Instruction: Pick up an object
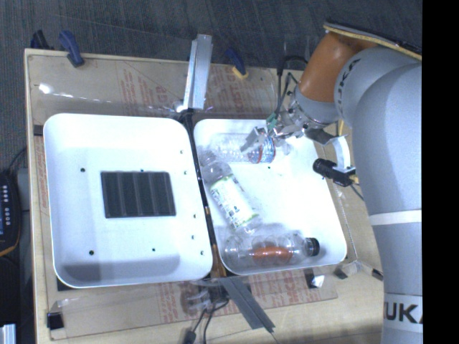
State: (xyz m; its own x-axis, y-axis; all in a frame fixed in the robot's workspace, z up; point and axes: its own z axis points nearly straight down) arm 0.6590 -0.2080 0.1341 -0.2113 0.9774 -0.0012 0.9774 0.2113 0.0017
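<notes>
Pincer [267, 143] of mine hangs over the far corner of the right bin [326, 210], and whether its fingers are spread or pressed together I cannot tell, for the tip is a tangle of metal, green wire and clear plastic. Right at it lies a crumpled clear bottle [240, 147] with a touch of blue and red, but I cannot make out whether anything sits between my fingers. Nearer the middle of the same bin lies a clear bottle with a white and green label [229, 198], slanting from the bin's far left toward its centre. Along the near wall rests another clear bottle with a dark cap and a brownish band [271, 249], lying on its side. My grey arm [384, 142] with its orange band [321, 67] comes in from the right. The left bin [72, 149] holds a dark ribbed rectangular panel [138, 193] on its floor. Both bins sit on a pale wooden board [107, 74] printed with reddish lettering, held by blue clamps [70, 47] at the far edge. Beyond the board spreads dark grey carpet [215, 9].
</notes>
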